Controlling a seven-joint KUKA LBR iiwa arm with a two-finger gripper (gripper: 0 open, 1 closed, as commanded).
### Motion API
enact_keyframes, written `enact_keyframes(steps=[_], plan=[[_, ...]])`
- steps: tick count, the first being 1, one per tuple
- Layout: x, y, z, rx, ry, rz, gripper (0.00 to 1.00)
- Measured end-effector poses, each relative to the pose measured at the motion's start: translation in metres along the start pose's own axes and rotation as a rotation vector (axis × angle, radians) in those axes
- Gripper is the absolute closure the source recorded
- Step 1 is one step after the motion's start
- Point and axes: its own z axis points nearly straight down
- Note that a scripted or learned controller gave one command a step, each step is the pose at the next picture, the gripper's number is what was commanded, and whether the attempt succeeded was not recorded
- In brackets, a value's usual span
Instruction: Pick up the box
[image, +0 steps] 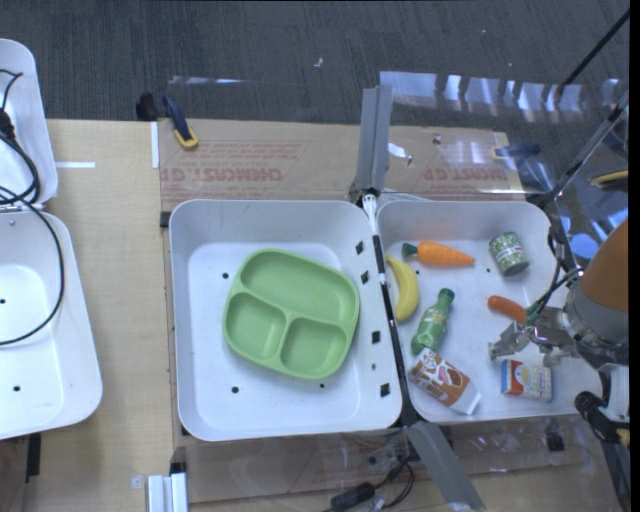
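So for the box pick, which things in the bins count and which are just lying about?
In the job:
small box, in the right bin near its front right corner
gripper, just above the box

Lying about:
green divided plate in the left bin
banana
carrot
can
green bottle
carton

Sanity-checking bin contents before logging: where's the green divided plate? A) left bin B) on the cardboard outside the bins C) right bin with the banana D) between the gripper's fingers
A: the green divided plate lies flat in the left bin, while the banana is in the right bin.
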Motion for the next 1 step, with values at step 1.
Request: enact_keyframes(steps=[1], plan=[[-0.0008,-0.0003,-0.0074,0.002,-0.002,0.003,1.0]])
